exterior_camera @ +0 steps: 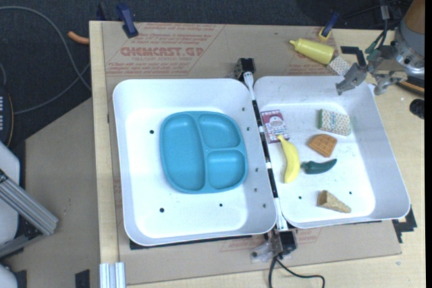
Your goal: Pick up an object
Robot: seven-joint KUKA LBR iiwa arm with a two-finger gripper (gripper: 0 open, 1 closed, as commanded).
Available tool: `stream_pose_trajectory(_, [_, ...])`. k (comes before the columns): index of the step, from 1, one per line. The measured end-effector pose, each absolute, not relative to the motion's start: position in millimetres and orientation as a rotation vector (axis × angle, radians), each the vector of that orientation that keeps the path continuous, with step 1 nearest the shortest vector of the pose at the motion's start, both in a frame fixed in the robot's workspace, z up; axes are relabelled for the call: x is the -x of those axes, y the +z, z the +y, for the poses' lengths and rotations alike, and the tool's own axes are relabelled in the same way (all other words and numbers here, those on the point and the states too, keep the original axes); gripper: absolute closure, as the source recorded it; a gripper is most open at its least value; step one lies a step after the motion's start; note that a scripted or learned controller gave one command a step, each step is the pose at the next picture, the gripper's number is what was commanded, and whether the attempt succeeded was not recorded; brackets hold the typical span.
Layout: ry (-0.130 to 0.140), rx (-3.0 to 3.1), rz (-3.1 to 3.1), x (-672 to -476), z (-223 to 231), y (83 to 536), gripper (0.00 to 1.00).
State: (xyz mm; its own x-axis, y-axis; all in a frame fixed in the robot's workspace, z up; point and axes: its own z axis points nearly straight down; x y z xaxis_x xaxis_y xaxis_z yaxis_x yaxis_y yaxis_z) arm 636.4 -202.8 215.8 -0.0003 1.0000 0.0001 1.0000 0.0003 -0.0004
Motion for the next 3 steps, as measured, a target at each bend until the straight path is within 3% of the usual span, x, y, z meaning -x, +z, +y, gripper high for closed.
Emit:
stream_pose_trajectory(1, [0.002,2.220,-2.219,-607.3,-195.2,120.7,0.00])
stream_pose_trajectory(2, [0.001,2.218,-2.221,-581.7,-152.4,84.0,0.00])
stream_pose_trajectory(3, [-0.002,2.222,-2.223,-582.8,-152.9,94.9,1.00])
